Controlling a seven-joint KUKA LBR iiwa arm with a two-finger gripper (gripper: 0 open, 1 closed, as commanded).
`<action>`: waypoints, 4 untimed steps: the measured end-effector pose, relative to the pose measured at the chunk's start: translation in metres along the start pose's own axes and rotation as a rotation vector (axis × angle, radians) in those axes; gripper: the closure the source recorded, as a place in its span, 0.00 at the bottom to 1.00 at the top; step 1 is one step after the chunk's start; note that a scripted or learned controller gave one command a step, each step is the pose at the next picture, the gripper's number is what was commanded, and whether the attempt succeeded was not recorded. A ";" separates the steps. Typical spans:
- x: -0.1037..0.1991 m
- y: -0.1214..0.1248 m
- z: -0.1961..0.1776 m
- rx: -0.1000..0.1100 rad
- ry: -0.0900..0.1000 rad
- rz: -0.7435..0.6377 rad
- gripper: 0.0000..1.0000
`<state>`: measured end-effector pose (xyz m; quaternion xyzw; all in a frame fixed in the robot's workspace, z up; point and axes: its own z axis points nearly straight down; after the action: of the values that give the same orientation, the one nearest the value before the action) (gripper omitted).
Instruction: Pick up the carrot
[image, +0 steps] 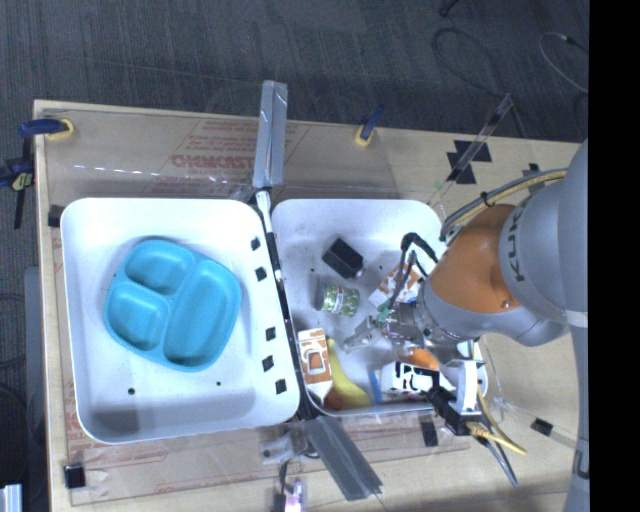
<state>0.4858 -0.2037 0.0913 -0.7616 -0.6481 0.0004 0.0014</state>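
A: Though half hidden under the wrist, lies as a small orange tip, the carrot (422, 354), near the right bin's (340, 206) bottom edge, toward its lower right corner.

B: Held, or lying loose?

A: Cannot tell. Sits just right of and below the gripper (392, 322), close against the metal; whether open or closed, impossible to say from this slant.

B: And just beside it?

A: Touching or nearly touching a white and blue packet (405, 378) along the bottom edge. Farther left, a banana (345, 388) in the lower left corner, with an orange and white carton (315, 358) against the left wall.

B: Higher up?

A: A green can (340, 298) on its side near the middle; a black block (343, 257) toward the top edge.

B: Beyond that bin?

A: Grey arm (540, 260) with its orange band (470, 275) over the right rim. Well apart, in the left bin (90, 300), a blue divided plate (175, 302).
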 end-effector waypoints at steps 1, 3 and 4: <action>-0.004 -0.009 -0.085 -0.001 -0.001 -0.084 0.00; -0.004 -0.009 -0.080 0.000 -0.001 0.061 0.00; -0.001 -0.009 0.000 0.000 0.000 0.088 0.00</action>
<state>0.4769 -0.2038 0.0912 -0.7895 -0.6138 0.0005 0.0014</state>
